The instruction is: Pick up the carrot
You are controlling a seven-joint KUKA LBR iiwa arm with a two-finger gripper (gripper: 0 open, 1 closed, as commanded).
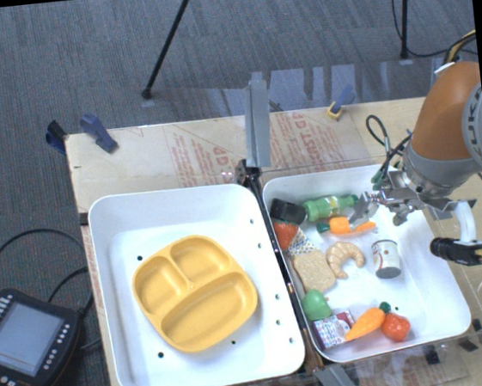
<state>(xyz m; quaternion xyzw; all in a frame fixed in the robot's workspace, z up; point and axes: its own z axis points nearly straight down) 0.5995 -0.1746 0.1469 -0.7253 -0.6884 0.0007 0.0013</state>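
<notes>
Gripper (pixel 371 208) low at far side of right bin (pixel 450 294), finger state unreadable; hovers by small carrot (pixel 351 226) beside bottle (pixel 329 206); second carrot (pixel 365 323) near edge; risk: crowding, bottle or croissant (pixel 346 256) nudged instead.

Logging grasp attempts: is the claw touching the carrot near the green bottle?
Cannot tell. In the camera view the claw overlaps the end of the carrot beside the green bottle, but the slanted view shows neither contact nor gap.
</notes>
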